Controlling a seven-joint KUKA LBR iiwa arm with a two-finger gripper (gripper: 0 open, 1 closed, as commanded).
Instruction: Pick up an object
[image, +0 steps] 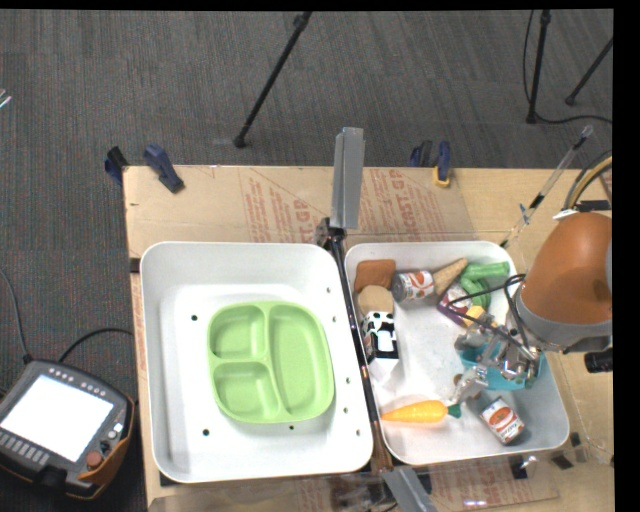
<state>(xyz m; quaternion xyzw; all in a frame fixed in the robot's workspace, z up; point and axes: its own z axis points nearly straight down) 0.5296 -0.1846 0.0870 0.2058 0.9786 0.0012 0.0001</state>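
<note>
Carrot: the orange plastic toy carrot with a small green stub at one end is my likeliest target. It lies flat on the floor of the right white bin, close to that bin's near wall.
Way from my pincer: my gripper stands just beside the carrot's green end, up and to the right of it in the camera view. The body of the carrot runs away to the left from there.
Long axis: almost level across the view, stub to the right, blunt end to the left. I judge a grasp should close across that axis, at mid-body.
Pincer state: I cannot tell how my pincer stands from this angle; the teal and grey parts blur together. Nothing shows held in it.
Look of the carrot: smooth, bright, tapered, and lying apart from its neighbours.
Right of the carrot: a small red-labelled can lies tilted, just beside the stub.
Above the carrot: a black-and-white patterned block, well apart.
Left of the carrot: the green divided plastic plate sits in the left white bin.
</note>
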